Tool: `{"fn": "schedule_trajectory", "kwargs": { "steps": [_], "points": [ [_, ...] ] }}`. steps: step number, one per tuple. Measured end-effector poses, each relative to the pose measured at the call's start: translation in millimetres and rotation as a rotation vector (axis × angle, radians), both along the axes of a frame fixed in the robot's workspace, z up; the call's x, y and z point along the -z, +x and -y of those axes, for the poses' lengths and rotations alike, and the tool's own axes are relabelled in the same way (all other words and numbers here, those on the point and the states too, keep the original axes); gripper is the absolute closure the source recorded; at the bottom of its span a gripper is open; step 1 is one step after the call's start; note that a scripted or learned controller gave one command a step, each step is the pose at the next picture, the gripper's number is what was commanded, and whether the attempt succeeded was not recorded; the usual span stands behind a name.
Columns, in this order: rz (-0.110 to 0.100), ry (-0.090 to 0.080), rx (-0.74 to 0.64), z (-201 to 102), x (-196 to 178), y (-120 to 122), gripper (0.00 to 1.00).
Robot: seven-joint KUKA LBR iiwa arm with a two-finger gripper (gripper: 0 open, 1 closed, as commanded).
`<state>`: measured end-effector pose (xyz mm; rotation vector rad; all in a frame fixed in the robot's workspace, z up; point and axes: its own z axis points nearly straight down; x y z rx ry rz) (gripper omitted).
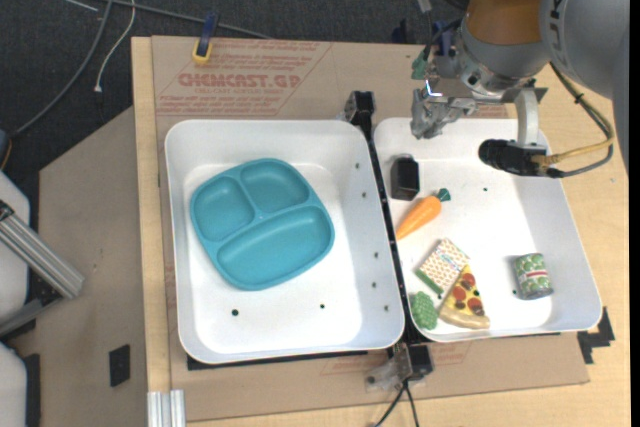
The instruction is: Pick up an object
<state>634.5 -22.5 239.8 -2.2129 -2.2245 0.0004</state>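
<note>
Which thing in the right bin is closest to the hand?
The small black block, just below the hand. The carrot, pizza slice and green can lie farther.

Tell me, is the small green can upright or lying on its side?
Lying on its side: the green can shows its long labelled wall upward in the right bin.

The gripper (432,120) hung over the right bin's (560,215) far left corner, above a black block (404,177), while a carrot (420,214), pizza slice (464,300), patterned square (442,265) and green can (532,276) lay nearer, and a blue tray (262,223) filled the left bin (190,175).
</note>
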Motion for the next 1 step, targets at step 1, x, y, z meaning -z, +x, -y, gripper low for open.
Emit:
{"fn": "schedule_trajectory", "kwargs": {
  "steps": [1],
  "points": [
    [0.003,0.0,-0.001,-60.5,-1.0,0.8,1.0]
  ]
}}
